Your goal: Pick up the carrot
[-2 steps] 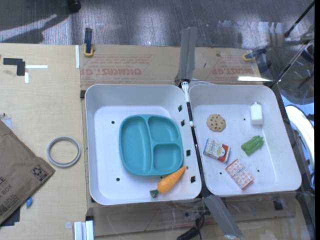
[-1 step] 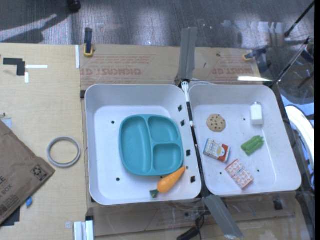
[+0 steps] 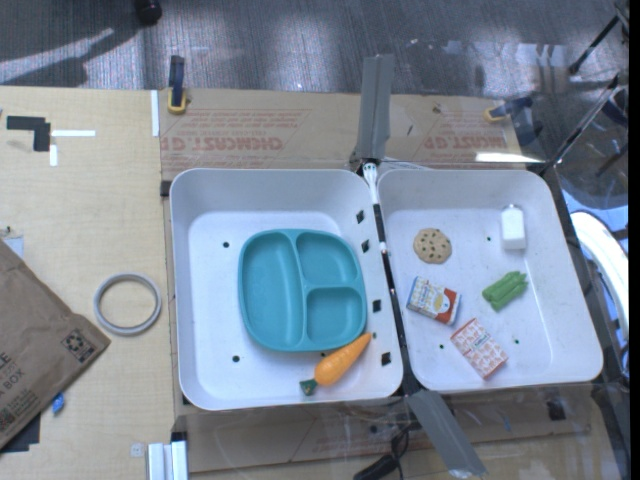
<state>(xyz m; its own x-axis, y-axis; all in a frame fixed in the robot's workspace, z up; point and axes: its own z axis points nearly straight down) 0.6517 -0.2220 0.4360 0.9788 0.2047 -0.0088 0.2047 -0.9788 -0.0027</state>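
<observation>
Box (image 3: 40,353) cut off at the left edge; tape ring (image 3: 127,302) beside it on the bench (image 3: 80,218). Left bin (image 3: 200,198): one teal tray (image 3: 300,290), carrot (image 3: 340,360) touching its near corner. Right bin (image 3: 560,348): cookie (image 3: 432,245), two small cartons (image 3: 434,300), white bottle (image 3: 513,227), green item (image 3: 504,290), kind unclear. Pincer state: cannot tell.

Glossy teal plastic tray (image 3: 300,290); smooth white bins (image 3: 190,298).

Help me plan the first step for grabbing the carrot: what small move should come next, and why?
Probably bring the gripper over the left white bin, above the orange toy carrot. It lies tilted against the front edge of the teal divided plate, so approaching from the open bin-floor side seems safest.
</observation>
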